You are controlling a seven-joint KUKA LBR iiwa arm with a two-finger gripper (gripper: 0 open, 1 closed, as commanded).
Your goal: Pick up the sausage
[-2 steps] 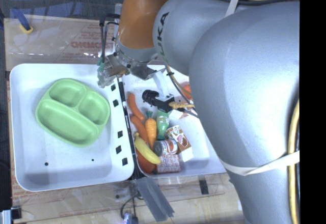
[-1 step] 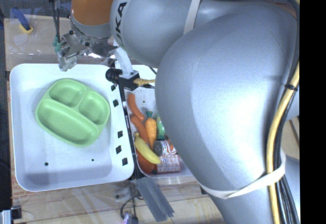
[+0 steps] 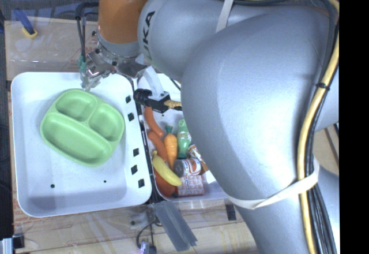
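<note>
My gripper point(image 3: 90, 78) hangs over the far edge of the left bin point(image 3: 34, 189), just beyond the green divided plate point(image 3: 83, 126). Nothing shows held at its tip. A reddish-brown elongated piece, which looks like the sausage point(image 3: 152, 124), lies in the right bin point(image 3: 216, 192) close to the divider, beside a carrot point(image 3: 170, 149). The arm's large grey body covers most of the right bin.
The green plate takes up the middle of the left bin. In the visible strip of the right bin lie a banana point(image 3: 165, 173), a green bottle point(image 3: 183, 136), a can point(image 3: 185, 167) and a red item point(image 3: 164, 187), packed close together.
</note>
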